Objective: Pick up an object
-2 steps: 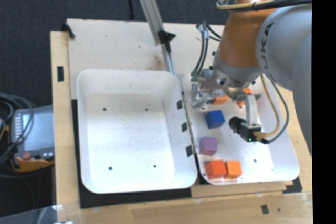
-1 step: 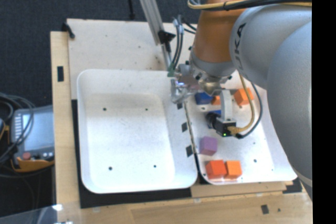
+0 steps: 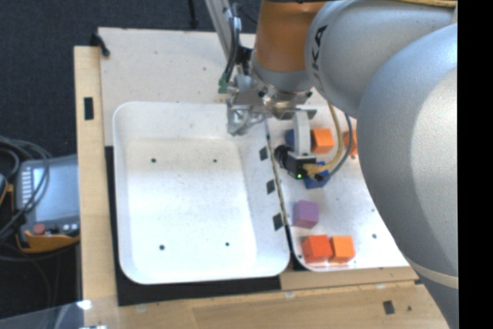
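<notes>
- We see the grey arm point(image 3: 385, 65) reaching in from the right, its orange band point(image 3: 289, 19) above the wrist, filling much of the upper right of the view.
- The gripper point(image 3: 245, 119) hangs over the far edge of the left bin point(image 3: 131, 166), close to the divide between the two bins; we cannot tell how its jaws stand (metal parts crowd together there).
- We see nothing between the jaws.
- In the right bin point(image 3: 362, 243), an orange block point(image 3: 323, 139) sits by the arm's cabling, with a blue block point(image 3: 314, 179) just nearer to us, partly hidden.
- A purple block point(image 3: 306, 213) lies further toward the near end of that bin.
- Two orange blocks, the larger point(image 3: 316, 247) and the smaller point(image 3: 343, 247), lie side by side and touching at the near rim.
- Both bins rest on a pale tabletop point(image 3: 154, 65), speckled and edged in wood.
</notes>
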`<state>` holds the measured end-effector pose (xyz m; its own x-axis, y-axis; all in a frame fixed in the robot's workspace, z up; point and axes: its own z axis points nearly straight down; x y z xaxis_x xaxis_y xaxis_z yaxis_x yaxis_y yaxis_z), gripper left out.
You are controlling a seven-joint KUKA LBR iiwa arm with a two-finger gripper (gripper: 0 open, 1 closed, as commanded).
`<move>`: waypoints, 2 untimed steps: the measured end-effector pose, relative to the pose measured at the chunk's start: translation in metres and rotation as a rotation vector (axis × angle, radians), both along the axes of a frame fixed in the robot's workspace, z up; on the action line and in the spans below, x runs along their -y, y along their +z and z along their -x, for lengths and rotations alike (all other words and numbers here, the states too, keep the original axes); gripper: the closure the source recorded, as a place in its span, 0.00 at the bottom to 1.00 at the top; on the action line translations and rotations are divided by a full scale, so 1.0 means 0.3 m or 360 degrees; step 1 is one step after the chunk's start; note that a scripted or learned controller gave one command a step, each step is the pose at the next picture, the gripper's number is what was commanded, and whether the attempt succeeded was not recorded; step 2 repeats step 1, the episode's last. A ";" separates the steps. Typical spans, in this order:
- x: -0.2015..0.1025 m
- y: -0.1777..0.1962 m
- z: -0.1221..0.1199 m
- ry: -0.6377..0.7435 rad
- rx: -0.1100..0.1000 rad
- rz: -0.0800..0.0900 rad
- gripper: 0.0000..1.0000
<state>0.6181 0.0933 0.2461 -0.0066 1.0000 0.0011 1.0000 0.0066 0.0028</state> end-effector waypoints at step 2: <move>0.011 0.000 0.004 0.0000 -0.0005 0.0006 0.00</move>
